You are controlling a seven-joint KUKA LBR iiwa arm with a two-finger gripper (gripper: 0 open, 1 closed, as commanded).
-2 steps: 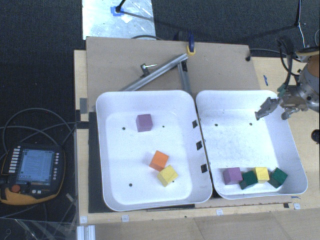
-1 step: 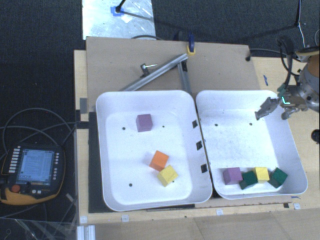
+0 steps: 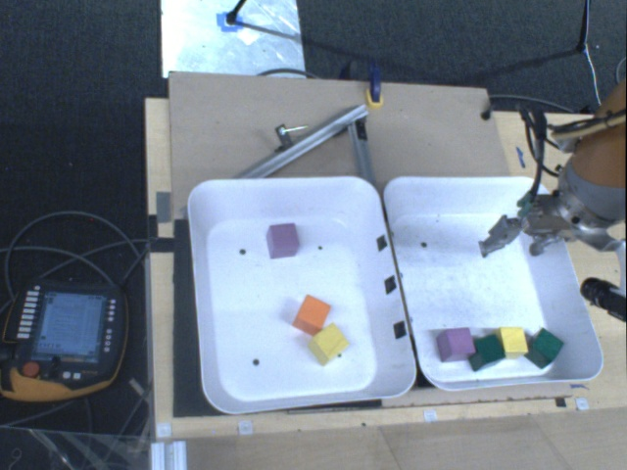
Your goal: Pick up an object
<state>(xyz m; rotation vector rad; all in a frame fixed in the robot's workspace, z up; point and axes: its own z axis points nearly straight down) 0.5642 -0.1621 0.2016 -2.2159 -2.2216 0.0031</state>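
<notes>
Nearest the camera along the bench's front edge sit the two white bins, and the right bin (image 3: 490, 262) serves as the landmark for everything else. Largest in play is the arm (image 3: 600, 164), reaching over that bin's far right wall; its gripper (image 3: 509, 231) hangs above the bin's bare upper floor, touching nothing. Against the bin's front wall lies a row of blocks: purple block (image 3: 455, 343), then a dark green block (image 3: 486, 352), a yellow block (image 3: 513, 340) and another green block (image 3: 544, 346), packed side by side. Doing this step well probably means choosing the purple block, since its left face stands free, then descending squarely so one finger clears the green neighbour. Left of the landmark, the other bin (image 3: 225, 262) holds three looser blocks, well apart from the gripper. Whether the pincer stands wide or narrow I cannot tell; nothing shows between its tips.
</notes>
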